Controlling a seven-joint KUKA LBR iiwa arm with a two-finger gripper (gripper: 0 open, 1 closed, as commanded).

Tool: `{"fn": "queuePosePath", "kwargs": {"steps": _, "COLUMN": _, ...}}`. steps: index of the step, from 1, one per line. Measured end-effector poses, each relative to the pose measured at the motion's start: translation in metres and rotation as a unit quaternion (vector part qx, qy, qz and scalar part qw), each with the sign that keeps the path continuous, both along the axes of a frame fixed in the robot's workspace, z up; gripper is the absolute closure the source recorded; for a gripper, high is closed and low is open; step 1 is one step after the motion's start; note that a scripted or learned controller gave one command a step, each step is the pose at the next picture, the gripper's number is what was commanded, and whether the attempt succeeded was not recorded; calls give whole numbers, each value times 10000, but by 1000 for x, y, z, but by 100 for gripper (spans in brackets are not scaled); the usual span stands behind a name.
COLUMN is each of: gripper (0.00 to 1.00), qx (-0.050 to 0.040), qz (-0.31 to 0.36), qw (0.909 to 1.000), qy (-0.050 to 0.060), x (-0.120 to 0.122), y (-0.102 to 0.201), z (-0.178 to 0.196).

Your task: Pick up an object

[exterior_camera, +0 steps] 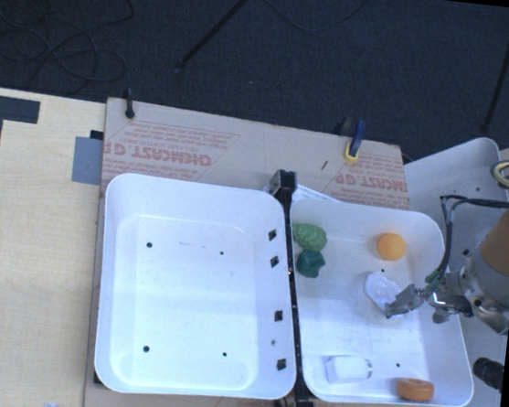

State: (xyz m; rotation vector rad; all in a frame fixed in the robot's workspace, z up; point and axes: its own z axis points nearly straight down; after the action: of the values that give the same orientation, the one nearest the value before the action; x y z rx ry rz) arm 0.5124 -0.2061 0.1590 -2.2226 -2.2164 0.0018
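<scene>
Blurring against the right bin (443, 355), the pincer (398, 308) overlaps a whitish object (378, 285).

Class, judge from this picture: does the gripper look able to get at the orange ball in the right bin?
Probably yes. The orange ball lies alone near the right bin's far wall, with nothing over it, and the gripper hangs nearby above a pale object.

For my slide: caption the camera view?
Gripper beside a clear object in the right bin, near an orange ball.
</scene>
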Motion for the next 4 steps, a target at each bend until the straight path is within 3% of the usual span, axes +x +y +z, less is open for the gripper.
{"fn": "queuePosePath", "kwargs": {"steps": 4, "gripper": 0, "qx": 0, "qz": 0, "qw": 10000, "qy": 0, "x": 0, "y": 0, "z": 0}}
